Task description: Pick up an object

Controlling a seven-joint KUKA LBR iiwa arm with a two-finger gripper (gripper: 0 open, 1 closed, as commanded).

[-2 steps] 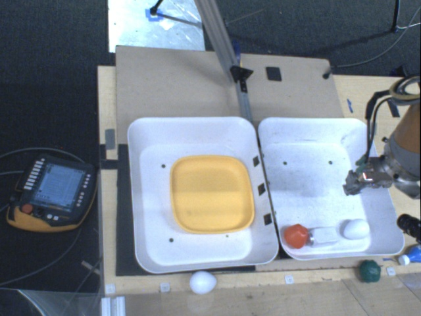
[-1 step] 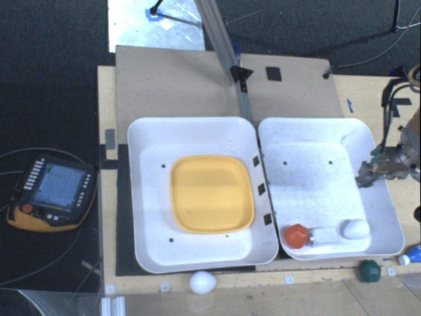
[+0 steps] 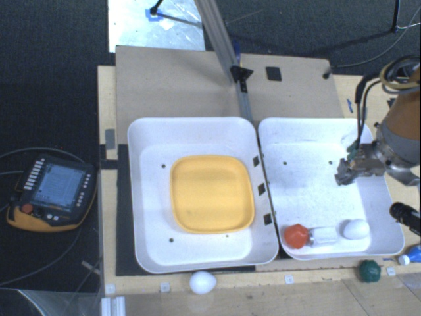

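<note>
A dark carpeted floor (image 3: 52, 78) is seen around a pale wooden worktop (image 3: 177, 84), over which a sheet of brown board is laid. A bright reflective patch (image 3: 154, 15) is seen on the floor beyond the worktop's far edge, marked with a scrap of blue tape (image 3: 154, 14). A grey metal rail (image 3: 220, 35) is slanted across the far side of the worktop. A handheld control pendant (image 3: 51, 196), yellow beneath with a lit screen, is laid on the floor to the left, its cable (image 3: 13, 163) looped around it. Black cables (image 3: 368, 35) are trailed across the floor at upper right.
</note>
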